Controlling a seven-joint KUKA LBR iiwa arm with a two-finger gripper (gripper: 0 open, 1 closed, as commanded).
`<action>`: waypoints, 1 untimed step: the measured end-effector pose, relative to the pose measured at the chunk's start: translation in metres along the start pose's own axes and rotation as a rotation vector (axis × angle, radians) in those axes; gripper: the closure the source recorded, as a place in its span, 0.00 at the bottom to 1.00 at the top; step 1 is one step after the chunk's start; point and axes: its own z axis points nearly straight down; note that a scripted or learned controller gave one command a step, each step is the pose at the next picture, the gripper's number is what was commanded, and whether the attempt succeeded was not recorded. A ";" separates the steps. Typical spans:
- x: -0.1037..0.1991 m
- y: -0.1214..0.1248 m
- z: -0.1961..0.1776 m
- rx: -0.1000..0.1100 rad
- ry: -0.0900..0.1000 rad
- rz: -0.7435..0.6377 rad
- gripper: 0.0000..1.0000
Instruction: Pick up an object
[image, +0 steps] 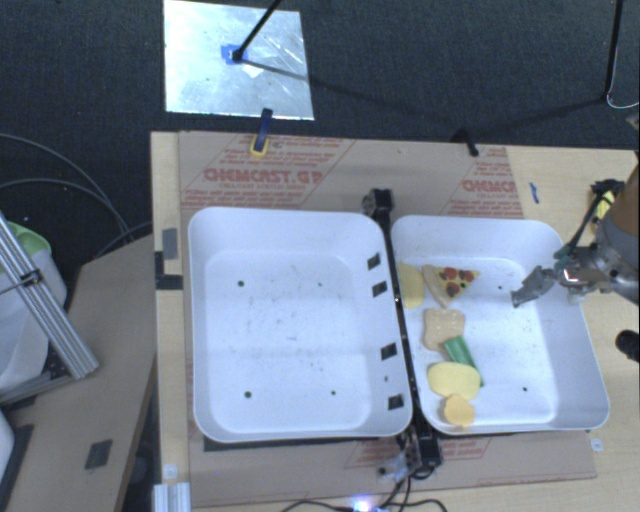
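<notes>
Your right bin (575, 385) holds every candidate, clustered along its left wall: pizza slice (452, 281), cracker (443, 327), yellow piece (454, 379), green piece (461, 351). Your gripper (530, 288) hangs at the bin's right side, holding nothing; its opening I cannot tell. Aim for the pizza slice, which lies most apart, and descend squarely.

Dark carpet floor (80, 70), silver sheet (238, 60)
</notes>
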 end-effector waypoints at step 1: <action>0.072 -0.043 0.112 0.005 0.006 -0.004 0.00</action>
